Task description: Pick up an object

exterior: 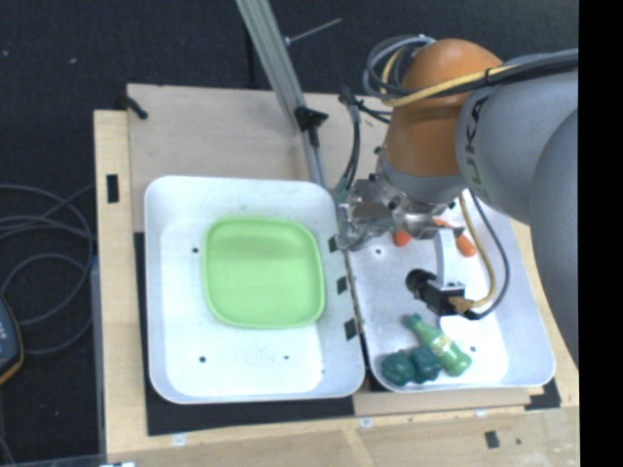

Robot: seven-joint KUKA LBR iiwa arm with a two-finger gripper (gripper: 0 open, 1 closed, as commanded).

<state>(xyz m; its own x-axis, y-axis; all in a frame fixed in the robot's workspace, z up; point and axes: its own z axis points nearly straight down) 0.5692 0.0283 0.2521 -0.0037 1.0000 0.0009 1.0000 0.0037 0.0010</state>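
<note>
On your bench (117, 261), start at the left bin (161, 290): a pale green square plate (264, 270) lies flat in it, about midway between the bin's left and right walls and a little nearer the far edge than the near one, with bare white floor all round it. Above the far edge where the two bins meet, a slanted metal strut (273, 56) comes down from the top. Just right of that shared edge, the gripper (358, 220) sits over the far-left corner of the right bin (516, 339), hung under the arm (438, 125) with its orange band. From this angle you cannot tell how far the gripper is open or whether it has hold of anything. The things to pick lie well apart from it, along the right bin's near edge. A dark teal lump (409, 366) sits closest to the near-left corner. A green bottle (440, 346) lies on its side just beside it and seems to touch it, its darker cap pointing toward the far-left. Further right, near the far half of the bin, you can see a small orange piece (467, 246), too small to identify.
</note>
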